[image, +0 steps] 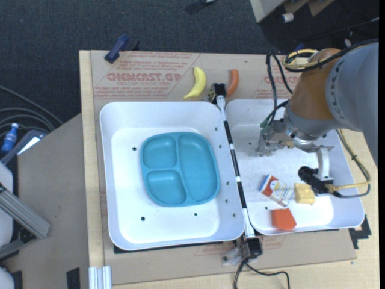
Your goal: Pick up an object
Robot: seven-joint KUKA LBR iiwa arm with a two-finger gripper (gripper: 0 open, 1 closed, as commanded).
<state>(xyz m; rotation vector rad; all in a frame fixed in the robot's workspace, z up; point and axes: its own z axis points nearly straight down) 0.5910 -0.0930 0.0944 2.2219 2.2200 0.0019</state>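
Orange block (283, 220) nearest; gripper (265, 147) low in right bin (252, 116), jaw state unclear.

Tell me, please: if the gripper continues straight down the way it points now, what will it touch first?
Most likely the bare white floor of the right bin. The gripper points down at its upper part, while the small carton, yellow block and orange block lie nearer the camera. Depth is hard to judge.

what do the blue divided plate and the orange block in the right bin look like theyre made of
Blue divided plate: likely moulded plastic, going by its even colour, soft sheen and rounded compartment ridges. Orange block: matte, no glare, slightly rounded corners; possibly foam or soft plastic, too small to tell.
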